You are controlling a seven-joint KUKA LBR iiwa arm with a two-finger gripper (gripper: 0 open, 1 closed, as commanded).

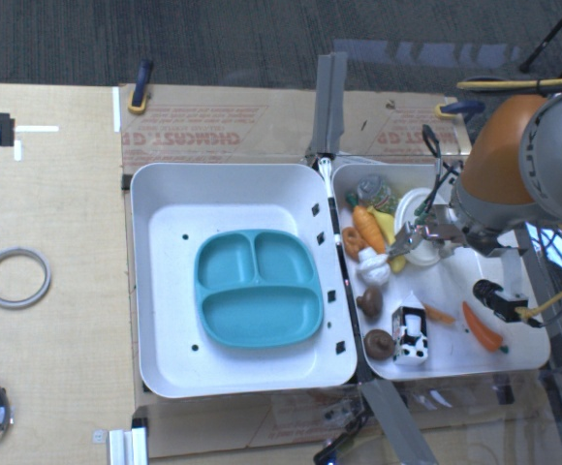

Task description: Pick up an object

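We see the gripper [404,241] poised just right of the carrot [366,229], whose long axis slants down-right toward it; whether its tips are parted we cannot tell, perhaps from blur.

fixed overhead camera, slanted down on bins [145,289]

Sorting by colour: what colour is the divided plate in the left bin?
Teal; the plate shows best in the camera view.
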